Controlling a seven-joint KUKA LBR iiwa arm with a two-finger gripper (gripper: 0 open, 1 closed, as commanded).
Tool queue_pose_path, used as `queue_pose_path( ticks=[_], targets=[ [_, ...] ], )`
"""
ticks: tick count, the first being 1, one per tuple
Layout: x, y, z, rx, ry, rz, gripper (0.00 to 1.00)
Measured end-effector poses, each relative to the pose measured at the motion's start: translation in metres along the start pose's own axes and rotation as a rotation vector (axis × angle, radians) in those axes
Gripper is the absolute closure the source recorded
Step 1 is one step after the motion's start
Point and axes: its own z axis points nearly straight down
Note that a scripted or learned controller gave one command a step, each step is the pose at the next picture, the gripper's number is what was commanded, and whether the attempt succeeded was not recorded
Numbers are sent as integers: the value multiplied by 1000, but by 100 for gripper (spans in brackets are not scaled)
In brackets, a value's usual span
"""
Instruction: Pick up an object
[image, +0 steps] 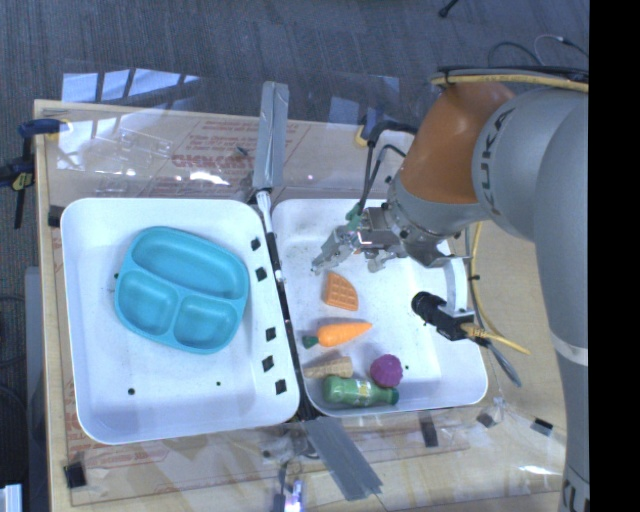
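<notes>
The right bin (455, 385) holds an orange waffle-like piece (340, 291), a carrot (340, 333), a purple ball-shaped toy (387, 370), a green bottle (358, 392) lying on its side and a tan block (328, 366). My gripper (352, 255) hangs over the upper part of this bin, just above and behind the waffle piece. Its fingers (325, 257) are spread open and nothing sits between them.
In the left bin (90, 400) lies a blue divided plate (182, 288). A ridge with black clips (272, 300) separates the two bins. The grey arm with its orange band (455, 140) covers the right bin's upper right corner.
</notes>
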Motion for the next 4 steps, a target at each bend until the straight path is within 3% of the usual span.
queue_pose_path(
  ticks=[1, 2, 3, 4],
  targets=[
    [-47, 0, 126, 0, 0, 43, 0],
    [-47, 1, 117, 0, -2, 38, 100],
    [-47, 1, 117, 0, -2, 38, 0],
    [-36, -80, 129, -2, 1, -85, 0]
  ],
)
